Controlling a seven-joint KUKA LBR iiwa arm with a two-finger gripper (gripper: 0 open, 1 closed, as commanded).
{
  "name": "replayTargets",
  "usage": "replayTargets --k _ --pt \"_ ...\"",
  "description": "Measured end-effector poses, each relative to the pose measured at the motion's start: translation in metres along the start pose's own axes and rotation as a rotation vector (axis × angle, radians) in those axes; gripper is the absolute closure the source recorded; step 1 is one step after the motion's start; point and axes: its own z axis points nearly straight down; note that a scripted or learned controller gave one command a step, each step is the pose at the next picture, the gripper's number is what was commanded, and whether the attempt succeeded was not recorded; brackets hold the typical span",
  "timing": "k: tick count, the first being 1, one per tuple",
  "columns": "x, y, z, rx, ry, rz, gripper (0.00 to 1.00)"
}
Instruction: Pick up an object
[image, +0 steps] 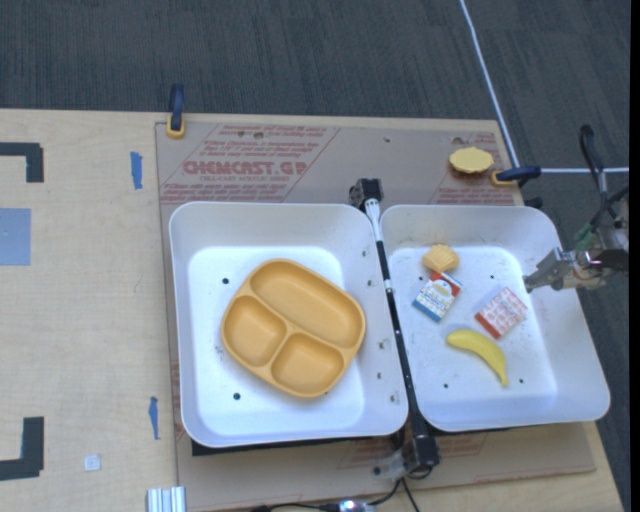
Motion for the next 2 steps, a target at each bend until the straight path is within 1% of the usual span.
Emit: replayTargets --k 1,2 --pt "0.028 0.036 0.133 -0.004 -0.002 0.000 0.00" --pt "0.028 0.036 0.123 -0.006 -0.003 -0.001 1.00"
